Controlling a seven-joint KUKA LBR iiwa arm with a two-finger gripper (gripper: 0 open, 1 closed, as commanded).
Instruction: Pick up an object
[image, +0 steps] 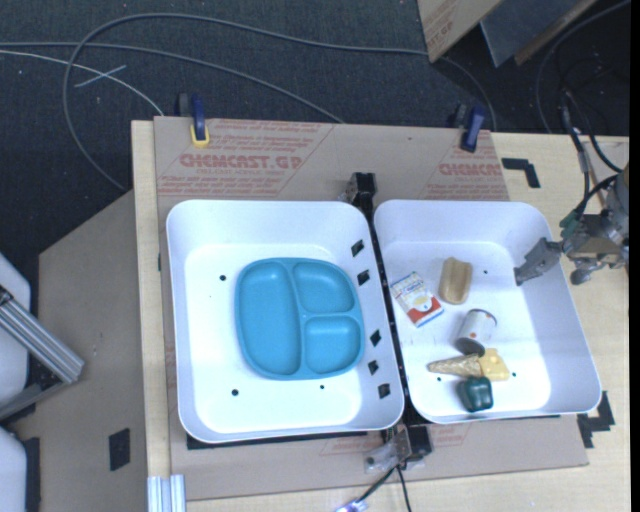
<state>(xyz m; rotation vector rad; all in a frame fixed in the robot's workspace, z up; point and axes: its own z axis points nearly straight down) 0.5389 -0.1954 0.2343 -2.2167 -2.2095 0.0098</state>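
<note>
Tool: the grey two-finger tool (540, 260) hangs at the right bin's far right rim, fingers spread and holding nothing.
Right bin: the shallow white right bin (560, 345) holds a small red-and-white carton (417, 299), a tan oblong block (455, 281), a silver can (476, 326), a beige cone (455, 366), a yellow piece (495, 364) and a dark green round object (476, 395).
Left bin: the shallow white left bin (200, 300) holds a blue three-compartment plate (299, 317).

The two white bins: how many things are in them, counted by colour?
Blue: 1, the divided plate
Red and white: 1, the small carton
Tan: 2, the bread piece and the cone
Silver: 1, the can
Yellow: 1, the block
Green: 1, the lump
Total: 7
</note>
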